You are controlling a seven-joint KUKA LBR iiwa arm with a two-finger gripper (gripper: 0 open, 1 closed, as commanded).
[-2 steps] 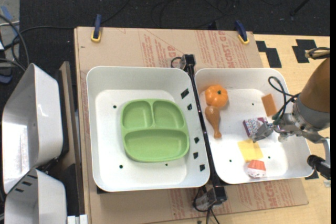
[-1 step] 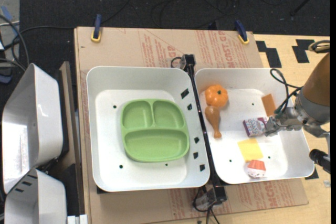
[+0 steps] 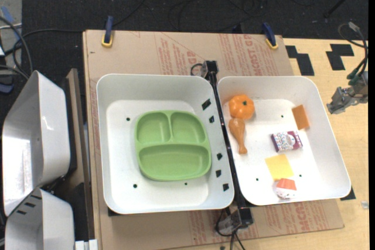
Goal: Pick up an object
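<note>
Toys are crowding the right bin (image 3: 328, 143), leaving narrow gaps. A green plate (image 3: 173, 146) is filling the left bin (image 3: 111, 143), its margins lying bare.

A flat brown cardboard-covered counter (image 3: 176, 55) carries two shallow white plastic bins side by side, the left bin (image 3: 111, 143) touching the right bin (image 3: 328, 137) along their inner edges.

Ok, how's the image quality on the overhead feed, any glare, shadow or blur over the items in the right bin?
Camera view: lighting is even and soft. The white right bin is bright but not blown out; the pumpkin, drumstick and purple carton read sharply with faint shadows. The gripper at the right edge is small and slightly blurred. The floor beyond the bench is dark.
</note>
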